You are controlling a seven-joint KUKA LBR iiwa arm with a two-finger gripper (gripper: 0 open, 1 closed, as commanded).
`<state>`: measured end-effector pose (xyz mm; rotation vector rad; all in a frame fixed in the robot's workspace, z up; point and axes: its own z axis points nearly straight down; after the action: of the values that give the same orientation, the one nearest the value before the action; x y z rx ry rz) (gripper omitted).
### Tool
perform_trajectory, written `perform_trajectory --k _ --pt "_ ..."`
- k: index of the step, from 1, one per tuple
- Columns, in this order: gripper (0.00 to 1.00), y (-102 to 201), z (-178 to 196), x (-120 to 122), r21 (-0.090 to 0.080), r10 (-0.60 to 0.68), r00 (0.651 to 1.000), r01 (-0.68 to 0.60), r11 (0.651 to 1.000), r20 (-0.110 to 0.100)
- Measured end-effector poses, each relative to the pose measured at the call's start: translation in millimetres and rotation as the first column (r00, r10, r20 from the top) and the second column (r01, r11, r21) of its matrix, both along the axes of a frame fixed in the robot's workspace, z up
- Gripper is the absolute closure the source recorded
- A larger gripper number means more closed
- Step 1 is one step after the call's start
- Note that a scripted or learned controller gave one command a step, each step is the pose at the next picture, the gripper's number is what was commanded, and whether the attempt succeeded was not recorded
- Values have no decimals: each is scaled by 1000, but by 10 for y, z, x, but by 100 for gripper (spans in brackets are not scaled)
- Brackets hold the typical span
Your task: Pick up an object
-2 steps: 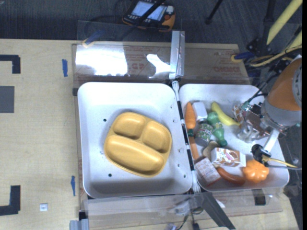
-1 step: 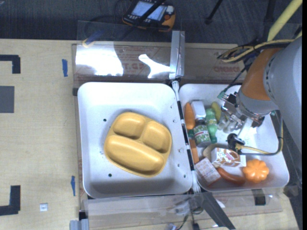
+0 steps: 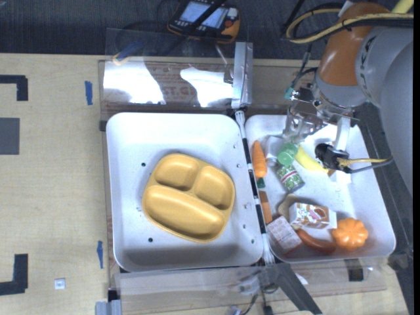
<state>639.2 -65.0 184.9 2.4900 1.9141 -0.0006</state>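
Nearest the camera, an orange pumpkin (image 3: 350, 233) sat in the right bin (image 3: 379, 202) beside a food packet (image 3: 308, 216). In the left bin (image 3: 125, 176) lay a yellow divided tray (image 3: 188, 195). Farther back, a green bottle (image 3: 287, 165), a banana (image 3: 310, 160) and a carrot (image 3: 259, 159) lay together. The gripper (image 3: 298, 128) hovered just above the bottle; whether it was grasping or released could not be told.

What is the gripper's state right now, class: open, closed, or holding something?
Gripper: cannot be told; it hangs over the right bin, just above the green bottle and banana.
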Motion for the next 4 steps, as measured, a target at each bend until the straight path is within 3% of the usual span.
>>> perform_trajectory --k 1,2,3,4 --pt "100 -306 -687 -463 -9 143 989 -143 990 21" --pt "100 556 902 -419 0 -115 993 115 993 0" --pt "100 1178 236 -643 2 84 996 -84 996 -5" --pt "100 1371 352 -1190 3 249 969 -249 969 -5"
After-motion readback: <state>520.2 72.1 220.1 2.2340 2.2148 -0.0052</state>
